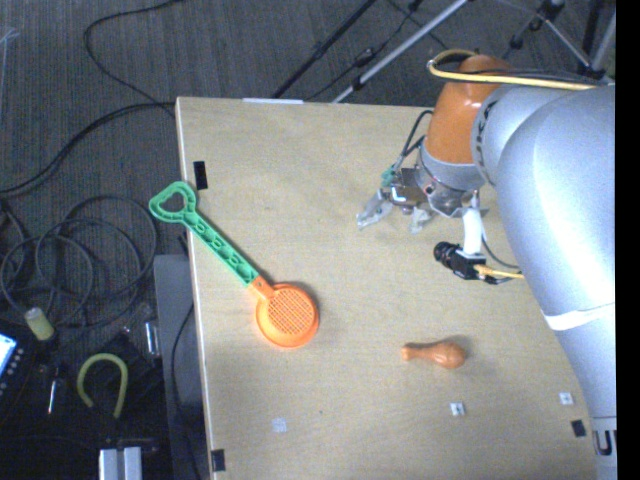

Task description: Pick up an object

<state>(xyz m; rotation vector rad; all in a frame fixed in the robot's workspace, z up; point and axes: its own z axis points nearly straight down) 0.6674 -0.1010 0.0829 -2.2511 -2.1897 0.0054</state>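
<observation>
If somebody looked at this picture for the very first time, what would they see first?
Probably the big grey robot arm with its orange band, filling the right side, its gripper hanging over the tan bench top. Next, the bright strainer with its green handle and round orange mesh head, lying slantwise at the left of the bench. A small orange pear-shaped piece lies nearer the front.

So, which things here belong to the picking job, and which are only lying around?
For the job:
- strainer with green handle, on the bench
- small orange pin-shaped toy, on the bench
- pincer, above the bench, holding nothing

Lying about:
- cables on the floor
- green hoop on the floor
- tripod legs behind the bench
</observation>
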